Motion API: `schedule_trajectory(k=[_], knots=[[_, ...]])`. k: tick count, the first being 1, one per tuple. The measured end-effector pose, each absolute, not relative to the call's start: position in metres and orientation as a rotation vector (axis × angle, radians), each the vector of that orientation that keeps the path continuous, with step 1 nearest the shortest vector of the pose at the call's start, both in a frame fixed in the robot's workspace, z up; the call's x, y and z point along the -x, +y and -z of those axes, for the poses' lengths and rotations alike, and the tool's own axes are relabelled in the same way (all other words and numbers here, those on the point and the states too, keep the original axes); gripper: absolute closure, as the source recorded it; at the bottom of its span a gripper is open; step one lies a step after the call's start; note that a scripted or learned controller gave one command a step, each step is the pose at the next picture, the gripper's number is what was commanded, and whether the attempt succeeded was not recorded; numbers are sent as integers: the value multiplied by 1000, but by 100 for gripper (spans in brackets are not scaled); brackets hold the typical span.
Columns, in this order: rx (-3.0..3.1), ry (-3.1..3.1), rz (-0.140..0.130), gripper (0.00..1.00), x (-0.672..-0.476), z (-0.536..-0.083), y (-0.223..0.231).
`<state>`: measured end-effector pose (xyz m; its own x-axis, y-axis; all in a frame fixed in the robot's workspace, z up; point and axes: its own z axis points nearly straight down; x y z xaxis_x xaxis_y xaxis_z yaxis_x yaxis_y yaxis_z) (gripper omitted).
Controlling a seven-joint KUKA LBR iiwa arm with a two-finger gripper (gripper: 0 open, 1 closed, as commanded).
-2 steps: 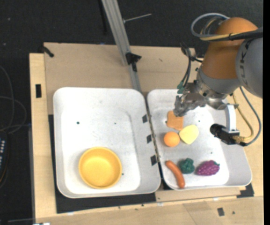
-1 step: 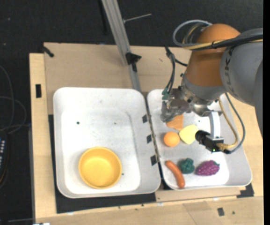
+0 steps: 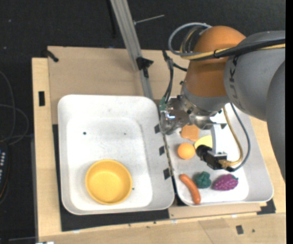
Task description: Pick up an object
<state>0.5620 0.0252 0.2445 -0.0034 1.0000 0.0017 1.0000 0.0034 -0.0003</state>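
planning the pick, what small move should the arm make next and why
Probably slide the gripper sideways until it is above the orange ball. It hangs at the right bin's inner wall, and the ball lies nearby, apart from the purple grapes.

Arm casing (image 3: 260, 75): grey, rounded, smooth.
Band (image 3: 212, 70): orange, bulbous, glossy.
Cables (image 3: 183, 37): pale grey, looped.
Wrist flange (image 3: 184, 113): bare metal.

I see my grey arm (image 3: 258, 75) reaching in from the right, with its orange band (image 3: 212, 65) bulging just above the wrist (image 3: 199, 111). The wrist angles down and to the left, and the end effector (image 3: 170, 117) sits low at its left tip.
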Motion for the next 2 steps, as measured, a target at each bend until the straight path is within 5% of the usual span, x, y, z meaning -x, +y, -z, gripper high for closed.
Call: schedule_trajectory(k=[1, 2], knots=[[2214, -2227, 0, 100, -547, -233, 73], [2219, -2223, 3, 0, -548, -233, 72]])
